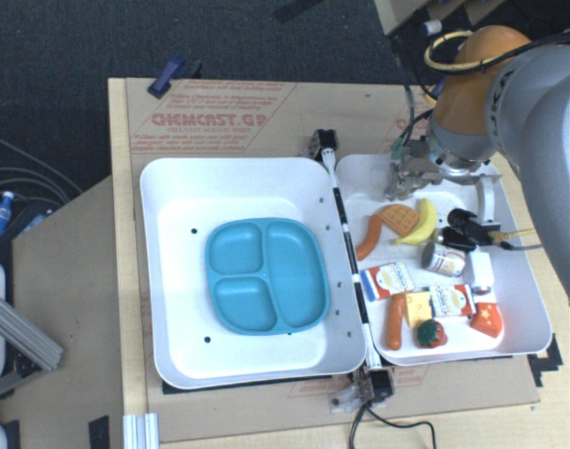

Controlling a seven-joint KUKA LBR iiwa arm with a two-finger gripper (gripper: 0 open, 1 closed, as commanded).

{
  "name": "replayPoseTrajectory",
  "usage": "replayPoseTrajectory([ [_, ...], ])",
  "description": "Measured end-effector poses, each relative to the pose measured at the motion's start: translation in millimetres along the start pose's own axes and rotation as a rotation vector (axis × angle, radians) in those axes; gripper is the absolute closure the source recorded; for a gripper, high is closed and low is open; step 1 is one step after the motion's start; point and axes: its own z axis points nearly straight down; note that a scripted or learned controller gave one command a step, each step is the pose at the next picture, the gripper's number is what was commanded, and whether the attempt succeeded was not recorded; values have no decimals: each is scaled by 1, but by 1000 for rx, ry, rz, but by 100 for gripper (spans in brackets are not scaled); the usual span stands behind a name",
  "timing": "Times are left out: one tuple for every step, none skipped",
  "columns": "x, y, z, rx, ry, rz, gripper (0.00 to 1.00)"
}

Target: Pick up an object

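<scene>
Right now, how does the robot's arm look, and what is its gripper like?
The arm is thick, rounded and grey, with an orange band above the wrist. A yellow cable loops beside that band, and thin dark wires run along the wrist. The gripper is a small grey metal part; finer detail is too small to tell.

I see a blue three-compartment plate (266, 276) lying flat in the left white bin (172, 195). The bench board (210, 110) bears red CHEMCAST lettering. A blue clip (168, 77) rests at its far-left edge, cables (22, 195) beyond
</scene>
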Motion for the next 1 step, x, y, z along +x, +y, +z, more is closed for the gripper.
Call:
replayPoseTrajectory([
  [0, 0, 0, 0, 0, 0, 0],
])
